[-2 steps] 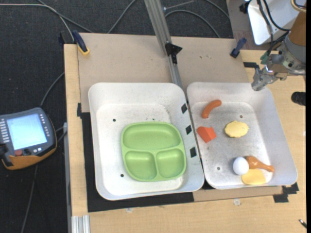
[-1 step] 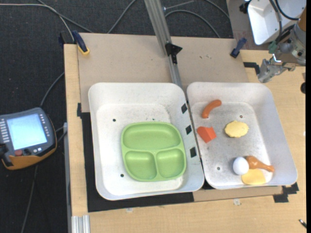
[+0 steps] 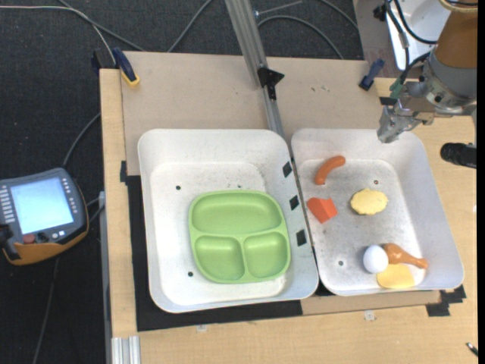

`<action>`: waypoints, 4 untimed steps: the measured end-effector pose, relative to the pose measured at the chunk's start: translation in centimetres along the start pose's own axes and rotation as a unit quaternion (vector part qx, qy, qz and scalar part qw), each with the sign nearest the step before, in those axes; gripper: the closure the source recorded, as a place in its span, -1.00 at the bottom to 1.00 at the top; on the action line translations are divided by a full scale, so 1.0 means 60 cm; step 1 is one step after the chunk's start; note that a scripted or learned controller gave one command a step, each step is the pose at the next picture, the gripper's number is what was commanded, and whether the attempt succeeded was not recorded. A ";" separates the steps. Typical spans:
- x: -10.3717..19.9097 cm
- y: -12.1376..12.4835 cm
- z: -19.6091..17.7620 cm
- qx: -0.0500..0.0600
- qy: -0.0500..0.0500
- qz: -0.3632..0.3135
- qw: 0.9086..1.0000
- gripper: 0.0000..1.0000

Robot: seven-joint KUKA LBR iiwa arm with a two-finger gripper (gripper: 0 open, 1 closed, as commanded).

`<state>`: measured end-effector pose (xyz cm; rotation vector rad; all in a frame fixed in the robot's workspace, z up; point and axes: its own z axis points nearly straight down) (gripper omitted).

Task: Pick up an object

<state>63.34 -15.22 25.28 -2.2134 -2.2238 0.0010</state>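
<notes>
The gripper hangs over the right bin's far rim — whether its jaws are spread, I cannot tell. The sausage lies nearest, below and left of the jaws; it could roll aside. Past it, the left bin holds a green tray; cables cross the dark floor.

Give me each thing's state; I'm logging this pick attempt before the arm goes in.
Gripper: above right bin's far rim, holding nothing visible.
Green plate: upright in left bin, compartments bare.
Sausage: lying loose.
Orange block: resting alone.
Yellow cookie: flat.
White ball: touching the drumstick.
</notes>
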 end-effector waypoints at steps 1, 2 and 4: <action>0.085 -0.029 -0.012 -0.001 0.000 -0.001 1.000 1.00; 0.170 -0.068 -0.018 0.000 0.001 -0.001 1.000 1.00; 0.344 -0.137 -0.019 0.001 0.000 -0.001 1.000 1.00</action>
